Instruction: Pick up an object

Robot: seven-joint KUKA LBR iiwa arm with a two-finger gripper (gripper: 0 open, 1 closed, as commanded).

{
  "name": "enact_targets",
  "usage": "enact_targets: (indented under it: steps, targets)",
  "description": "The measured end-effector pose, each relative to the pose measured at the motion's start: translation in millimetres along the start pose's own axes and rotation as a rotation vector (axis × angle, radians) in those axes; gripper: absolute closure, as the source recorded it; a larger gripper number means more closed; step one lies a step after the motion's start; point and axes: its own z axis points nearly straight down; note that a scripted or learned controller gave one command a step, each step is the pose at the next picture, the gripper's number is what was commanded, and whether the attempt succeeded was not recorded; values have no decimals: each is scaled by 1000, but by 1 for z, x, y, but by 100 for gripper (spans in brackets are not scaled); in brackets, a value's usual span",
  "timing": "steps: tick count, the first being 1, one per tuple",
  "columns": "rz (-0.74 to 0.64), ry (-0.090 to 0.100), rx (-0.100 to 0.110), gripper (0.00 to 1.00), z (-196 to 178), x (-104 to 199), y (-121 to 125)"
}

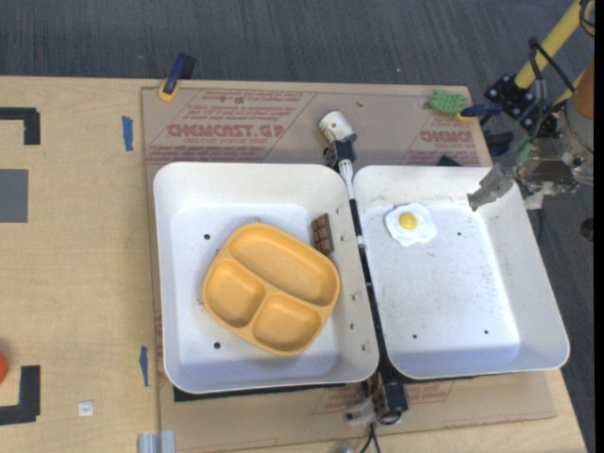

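Even, diffuse overhead light fell across the tabletop (85,253), leaving only soft, faint shadows. The white bins (179,196) stayed bright without harsh glare; focus was slightly soft throughout, with mild graininess.

Left bin (179,281): yellow divided tray (271,286), tilted; small brown block (323,235) against its right wall. Right bin (528,281): toy fried egg (409,224) near far-left corner. Gripper (491,189) at that bin's far-right edge, apparently holding nothing; fingers unclear.
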Motion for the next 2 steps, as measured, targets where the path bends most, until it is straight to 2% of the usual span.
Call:
enact_targets:
  steps: [1,2]
  targets:
    - [-15,1,2,0,172,-14,-80]
    - [-14,-1,-4,100,161,-14,-78]
